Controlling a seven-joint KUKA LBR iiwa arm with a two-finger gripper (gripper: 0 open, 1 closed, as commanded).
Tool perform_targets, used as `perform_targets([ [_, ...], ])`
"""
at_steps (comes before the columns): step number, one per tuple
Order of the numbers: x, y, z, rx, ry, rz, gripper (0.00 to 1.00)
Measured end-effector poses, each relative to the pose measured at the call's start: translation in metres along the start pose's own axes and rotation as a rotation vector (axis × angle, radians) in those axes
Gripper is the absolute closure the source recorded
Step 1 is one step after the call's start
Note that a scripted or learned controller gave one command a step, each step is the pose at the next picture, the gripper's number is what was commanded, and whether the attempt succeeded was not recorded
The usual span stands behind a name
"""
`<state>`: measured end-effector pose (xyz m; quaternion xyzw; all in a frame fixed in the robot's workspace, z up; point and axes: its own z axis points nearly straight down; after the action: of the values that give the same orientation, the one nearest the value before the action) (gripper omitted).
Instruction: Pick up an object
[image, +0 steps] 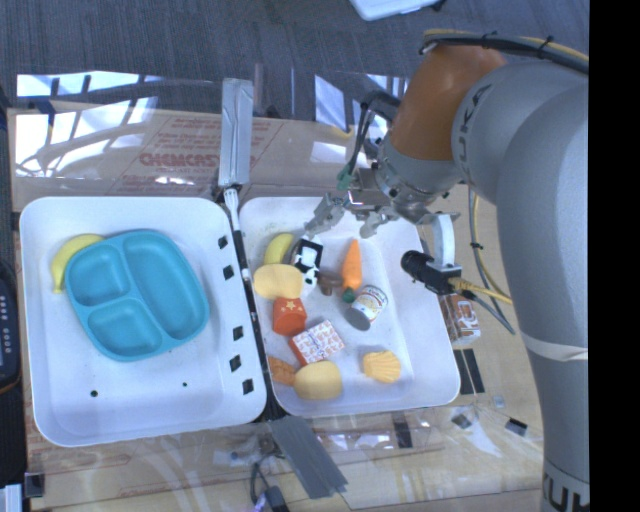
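The gripper (345, 215) hangs over the far part of the right bin (432, 375), with the grey arm (500, 130) bending in from the right edge of the desk (170, 150). Its two fingers are spread apart and nothing is between them. One finger points toward the left, the other toward the toy carrot (352, 265), which lies just below it.

The task does not name one thing, so any toy in this bin can serve. They lie crowded together: a small black and white toy (309, 262) is beside the carrot, a small can (366, 303) is touching the carrot's lower end, a yellow piece (278, 281) is at the bin's left wall, and a red block (289, 316) and a patterned cube (318, 342) are nearer to the front edge. In the left bin (50, 400) there are a blue divided plate (140, 290) and a banana (70, 255) partly under its rim.

I think the crowding is the main danger. If the gripper descends here, one finger may land on top of the carrot or the black and white toy instead of beside it, and push it away. The carrot is round and thin, so it can roll out when the fingers close. Also two toys may be caught together and then slip.
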<state>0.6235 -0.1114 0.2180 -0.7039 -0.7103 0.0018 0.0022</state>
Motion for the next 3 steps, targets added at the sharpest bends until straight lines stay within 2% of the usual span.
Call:
perform_targets([
  [1, -0.082, -0.034, 0.038, 0.001, -0.002, 0.059, 0.00],
  [2, -0.089, 0.015, 0.126, -0.005, -0.001, 0.108, 0.00],
  [3, -0.087, 0.016, 0.116, -0.004, -0.001, 0.103, 1.00],
])
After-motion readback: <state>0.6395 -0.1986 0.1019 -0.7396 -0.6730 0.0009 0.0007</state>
